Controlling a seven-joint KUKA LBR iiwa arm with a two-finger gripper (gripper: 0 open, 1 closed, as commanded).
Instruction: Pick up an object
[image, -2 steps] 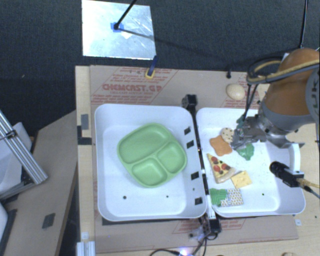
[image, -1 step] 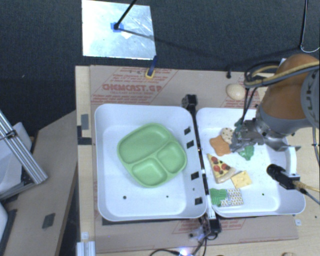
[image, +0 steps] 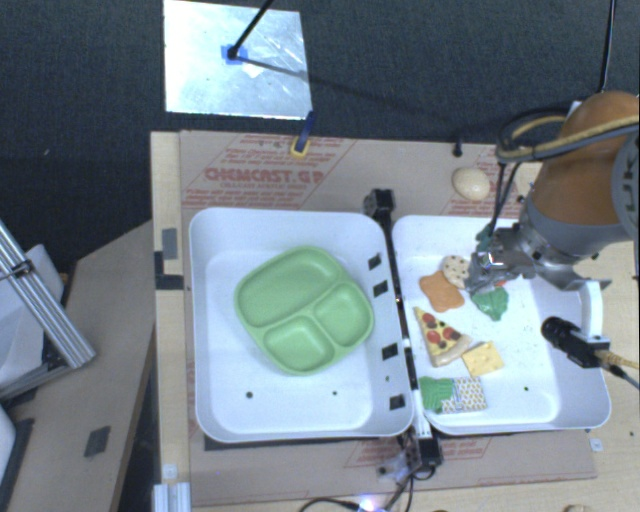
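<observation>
End effector (image: 487, 268) hung at the right of the frame, just above the green toy (image: 491, 301); I cannot tell its grip.

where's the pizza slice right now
The pizza slice lies in the right bin, near its left wall, just below the orange cookie and left of the yellow cheese piece.

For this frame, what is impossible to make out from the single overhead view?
- Gripper: in the camera view the wrist blocks its tips, so open or shut cannot be told.
- Green toy: partly under the gripper; touching or apart is unclear.
- Cookie: its right edge is covered by the gripper.
- Arm: cut off by the right edge.
- Patterned item in the right bin: too small to identify.
</observation>
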